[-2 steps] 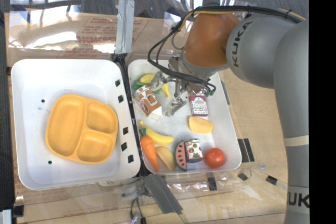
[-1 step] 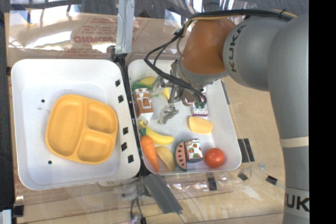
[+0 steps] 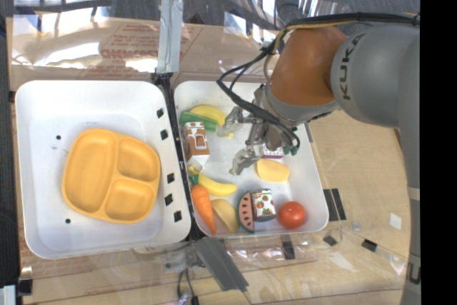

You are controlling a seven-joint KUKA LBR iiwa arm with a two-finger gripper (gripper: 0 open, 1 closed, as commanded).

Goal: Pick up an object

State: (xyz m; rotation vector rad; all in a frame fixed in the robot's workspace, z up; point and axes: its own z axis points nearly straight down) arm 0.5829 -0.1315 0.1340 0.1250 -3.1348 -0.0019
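pincer (image 3: 234, 144) first: mine hangs low over the middle of the right bin (image 3: 313, 178), its two grey fingers spread wide, one tip near the top banana (image 3: 208, 113), the other just left of a pale yellow piece (image 3: 273, 171). nothing sits between the fingers, only bare white bin floor.

now from largest to smallest. my arm (image 3: 371, 78) comes in from the right, grey, with an orange band (image 3: 303, 66) above the wrist, and it hides the bin's upper right corner. the left bin (image 3: 32, 146) holds one thing, a yellow tray (image 3: 111, 174) with three compartments, well apart from me.

the right bin holds all the toy food. along its left wall, top to bottom: the banana on a green piece, a small brown and white carton (image 3: 196, 138), a second banana (image 3: 215, 186), a carrot (image 3: 203, 208). along the bottom: a tan piece (image 3: 224, 214) beside the carrot, a watermelon slice (image 3: 246, 211), a small box (image 3: 263, 203), a tomato (image 3: 291, 214). a pink and white thing (image 3: 274, 151) lies partly hidden under my wrist.

progress, as i judge it: i am down in the bin and ready, but no object is picked. choosing one, closing on it and lifting are all left. the pale yellow piece and the carton lie nearest.
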